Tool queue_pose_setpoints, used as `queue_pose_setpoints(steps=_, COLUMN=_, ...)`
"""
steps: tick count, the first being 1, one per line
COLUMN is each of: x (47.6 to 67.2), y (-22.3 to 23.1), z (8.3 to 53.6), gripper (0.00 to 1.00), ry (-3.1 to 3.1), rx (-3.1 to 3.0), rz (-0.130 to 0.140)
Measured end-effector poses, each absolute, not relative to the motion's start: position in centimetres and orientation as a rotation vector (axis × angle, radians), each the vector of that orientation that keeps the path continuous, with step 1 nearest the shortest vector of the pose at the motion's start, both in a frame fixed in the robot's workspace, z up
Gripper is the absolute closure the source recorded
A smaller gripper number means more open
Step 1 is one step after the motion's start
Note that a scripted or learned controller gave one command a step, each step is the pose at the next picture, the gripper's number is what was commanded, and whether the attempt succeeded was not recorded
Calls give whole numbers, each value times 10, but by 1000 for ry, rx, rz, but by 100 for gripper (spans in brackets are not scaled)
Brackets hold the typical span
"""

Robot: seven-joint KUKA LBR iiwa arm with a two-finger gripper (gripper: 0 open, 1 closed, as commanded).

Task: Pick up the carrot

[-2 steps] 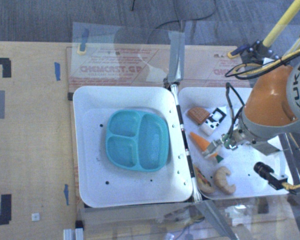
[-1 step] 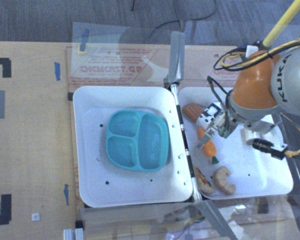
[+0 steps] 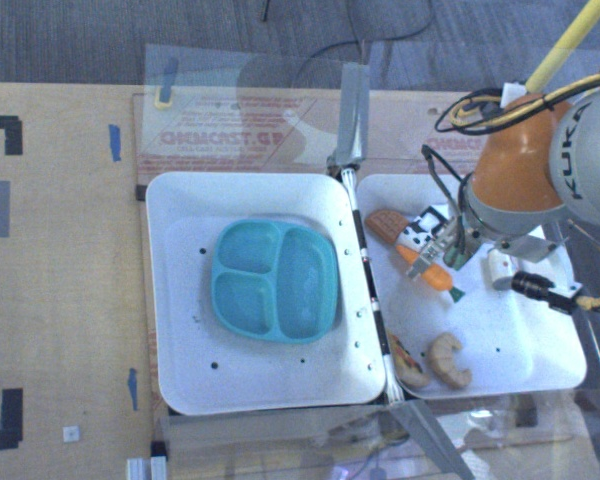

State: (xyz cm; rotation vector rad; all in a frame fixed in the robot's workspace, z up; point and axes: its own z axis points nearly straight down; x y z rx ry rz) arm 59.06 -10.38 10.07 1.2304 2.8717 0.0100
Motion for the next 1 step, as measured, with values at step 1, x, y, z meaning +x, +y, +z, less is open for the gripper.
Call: queue_pose_setpoints(steps=1, x=567, y=-62, z=185, gripper=100, ry=2725, rx=1557, rz=3)
